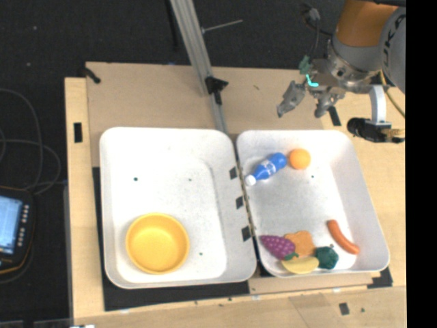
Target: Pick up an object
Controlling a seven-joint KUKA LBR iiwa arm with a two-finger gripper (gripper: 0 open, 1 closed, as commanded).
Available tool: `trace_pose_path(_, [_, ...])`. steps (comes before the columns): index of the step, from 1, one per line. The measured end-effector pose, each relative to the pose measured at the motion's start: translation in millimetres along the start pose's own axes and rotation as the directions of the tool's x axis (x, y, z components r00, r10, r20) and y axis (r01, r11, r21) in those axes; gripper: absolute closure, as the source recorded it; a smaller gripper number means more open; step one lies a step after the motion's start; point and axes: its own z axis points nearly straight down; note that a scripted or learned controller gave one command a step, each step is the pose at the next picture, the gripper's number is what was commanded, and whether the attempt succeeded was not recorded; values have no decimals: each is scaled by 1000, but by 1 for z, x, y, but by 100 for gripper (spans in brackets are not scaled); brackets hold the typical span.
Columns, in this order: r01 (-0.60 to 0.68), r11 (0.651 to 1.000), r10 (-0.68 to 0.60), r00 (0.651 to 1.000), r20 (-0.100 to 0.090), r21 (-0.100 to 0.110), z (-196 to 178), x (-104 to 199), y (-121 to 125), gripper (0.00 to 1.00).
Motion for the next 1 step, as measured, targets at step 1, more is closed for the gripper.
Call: trace_pose_path(1, [-3,1000,3,1000,1,3,44,-5,5,0])
